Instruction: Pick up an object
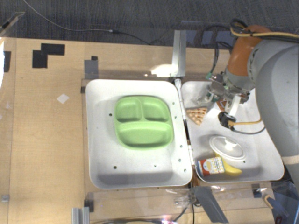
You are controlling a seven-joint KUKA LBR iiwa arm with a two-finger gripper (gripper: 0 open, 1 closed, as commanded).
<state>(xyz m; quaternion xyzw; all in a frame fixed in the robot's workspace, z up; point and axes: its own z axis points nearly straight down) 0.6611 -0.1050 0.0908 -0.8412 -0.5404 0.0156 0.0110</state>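
Table: light wood surface, black square markings near its far-left corner. Arm: grey, orange band above the wrist, enters from the right edge of the table and reaches over the far part of the right bin. Left bin: shallow, white, sits at mid-table; right bin sits just beside it toward the right edge, the two rims touching along a shared divider. Green divided plate: three compartments, lies flat near the centre of the left bin, apart from all walls. In the right bin, largest to smallest: white round lid-like dish at the bin's middle; red-and-white carton lying in the near-left corner of that bin; yellow banana-shaped item touching the carton on its right side, along the near wall; waffle-patterned brown piece against the left wall of the right bin, toward the far side. End effector: hangs low over the far-left part of the right bin, just beside the waffle piece on its right. Nothing visible between its fingers; whether they are spread or closed cannot be told from this angle. A small black part with a yellow cable hangs just below it.
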